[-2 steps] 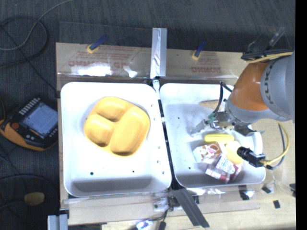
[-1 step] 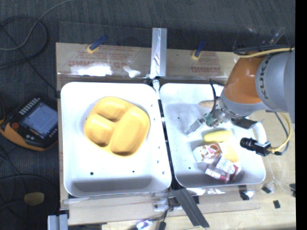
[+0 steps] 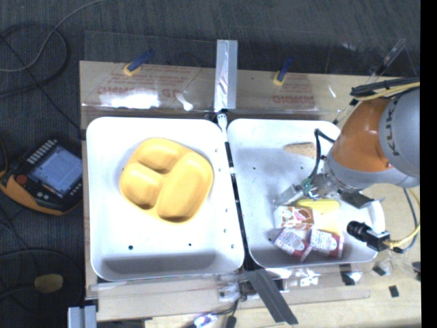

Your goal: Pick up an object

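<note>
Red-and-white packets (image 3: 308,241) are lying at the near edge of the right bin (image 3: 259,176), and the gripper (image 3: 311,186) is hanging just above them, touching a yellow item (image 3: 319,206). Jaw state: cannot tell. A big yellow bread-like lump (image 3: 166,178) is sitting in the left bin (image 3: 109,251).

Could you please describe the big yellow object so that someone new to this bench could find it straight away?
Start with the two white bins side by side and take the left bin. The yellow object lies alone in it, toward the far side: a large, soft-looking lump of three rounded lobes. It is much bigger than the small packets heaped in the right bin.
</note>
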Robot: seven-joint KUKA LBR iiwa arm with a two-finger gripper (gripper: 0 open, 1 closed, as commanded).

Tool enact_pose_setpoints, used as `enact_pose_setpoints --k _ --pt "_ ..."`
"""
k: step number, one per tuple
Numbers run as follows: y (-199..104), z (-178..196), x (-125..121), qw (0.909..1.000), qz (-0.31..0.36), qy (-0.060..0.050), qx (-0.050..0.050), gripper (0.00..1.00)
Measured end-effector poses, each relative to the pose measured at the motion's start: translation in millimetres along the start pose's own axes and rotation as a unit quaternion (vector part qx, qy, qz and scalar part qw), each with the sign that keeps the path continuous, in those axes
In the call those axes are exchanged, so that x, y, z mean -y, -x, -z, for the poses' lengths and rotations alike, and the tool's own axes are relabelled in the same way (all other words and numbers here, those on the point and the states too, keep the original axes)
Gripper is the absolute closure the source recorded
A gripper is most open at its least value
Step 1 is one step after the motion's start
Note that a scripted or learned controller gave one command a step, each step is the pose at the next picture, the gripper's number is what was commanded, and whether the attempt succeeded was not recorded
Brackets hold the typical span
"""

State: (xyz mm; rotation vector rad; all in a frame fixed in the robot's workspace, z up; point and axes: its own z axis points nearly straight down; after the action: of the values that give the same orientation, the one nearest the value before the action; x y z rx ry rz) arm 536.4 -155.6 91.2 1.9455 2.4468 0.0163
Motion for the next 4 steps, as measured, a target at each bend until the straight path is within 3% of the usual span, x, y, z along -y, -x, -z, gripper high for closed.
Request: enact_pose_setpoints --k 1,2,3,4 --pt "-10.4 -1.4 -55.9 0.9993 0.038 -0.002 0.001 0.00" --pt "-57.9 91.8 -34.9 0.9993 -0.036 -0.010 -0.002 0.00" --pt "-23.9 -0.5 10.4 0.9998 -0.017 -0.003 0.000 0.00" --pt "-24.1 9.8 7.9 0.9999 -0.017 -0.001 0.000 1.00"
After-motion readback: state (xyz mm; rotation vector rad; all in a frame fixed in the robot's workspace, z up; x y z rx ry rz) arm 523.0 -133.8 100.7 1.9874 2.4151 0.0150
